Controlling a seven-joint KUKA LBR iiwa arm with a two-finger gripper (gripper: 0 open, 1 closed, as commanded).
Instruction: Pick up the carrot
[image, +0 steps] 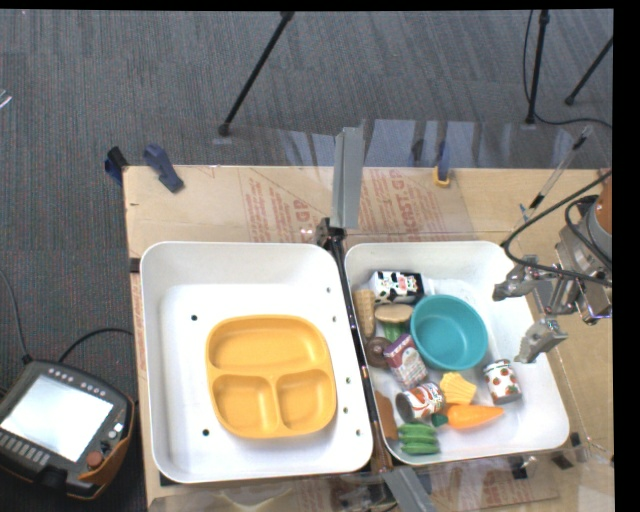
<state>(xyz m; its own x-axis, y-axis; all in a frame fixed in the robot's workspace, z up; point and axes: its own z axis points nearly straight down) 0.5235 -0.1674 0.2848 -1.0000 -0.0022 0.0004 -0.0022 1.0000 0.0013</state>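
Item 1, the carrot: we log it lying flat near the front edge of the right bin, at about 5 o'clock from the teal bowl, its pointed end toward 3 o'clock. It touches nothing of the arm.

Item 2, the gripper: we place it over the right bin's far-right side, at 3 o'clock from the bowl and at roughly 1 o'clock from the carrot, well apart from it. Its two fingers stand spread, with nothing between them.

Item 3, neighbours of the carrot: a yellow wedge just beside it at 11 o'clock; a small red-and-white can near it at 1 o'clock; a green piece at 8 o'clock; a second can lying on its side at 10 o'clock.

Item 4, further contents: a black-and-white carton at 11 o'clock from the bowl, with several brown items along the bin's left wall.

Item 5, the left bin: we record a yellow divided plate with three compartments, resting in the middle.
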